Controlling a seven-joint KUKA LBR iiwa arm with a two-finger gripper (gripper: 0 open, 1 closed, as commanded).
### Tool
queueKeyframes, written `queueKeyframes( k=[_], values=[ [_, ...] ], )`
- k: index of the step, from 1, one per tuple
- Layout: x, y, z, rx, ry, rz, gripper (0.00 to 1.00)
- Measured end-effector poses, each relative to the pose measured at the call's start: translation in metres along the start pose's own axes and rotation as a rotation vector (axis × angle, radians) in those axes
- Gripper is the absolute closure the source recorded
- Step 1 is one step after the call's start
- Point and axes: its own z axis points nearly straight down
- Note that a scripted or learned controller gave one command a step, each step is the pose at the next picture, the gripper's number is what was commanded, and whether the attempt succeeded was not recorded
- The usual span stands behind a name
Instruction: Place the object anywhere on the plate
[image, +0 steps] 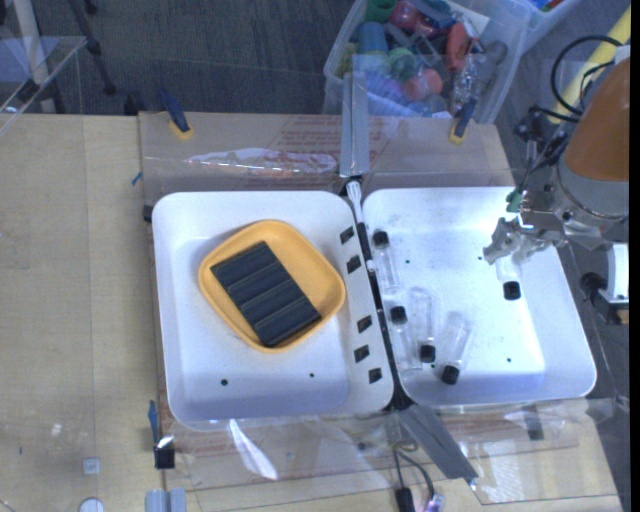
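Note:
A yellow square plate lies in the left bin. On the plate rests a black ridged rectangular block, set at a slant. Several clear vials with black caps lie in the right bin, along its left side, such as one near the front. My gripper hangs over the right bin's right half, far from the plate. Another clear vial with a black cap sits just beneath the gripper; whether it is held or lies on the bin floor is unclear.
A divider wall with black tabs runs between the two bins. A clear box of colourful items stands behind the bins. Cables hang at the right by the arm's orange band.

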Motion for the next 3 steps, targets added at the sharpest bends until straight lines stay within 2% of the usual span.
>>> queueKeyframes(
  k=[1, 2, 3],
  values=[
    [0.000, 0.000, 0.000, 0.000, 0.000, 0.000, 0.00],
    [-0.050, -0.010, -0.018, -0.005, -0.001, 0.068, 0.00],
    [-0.043, -0.006, -0.031, -0.004, 0.000, 0.114, 0.00]
  ],
)
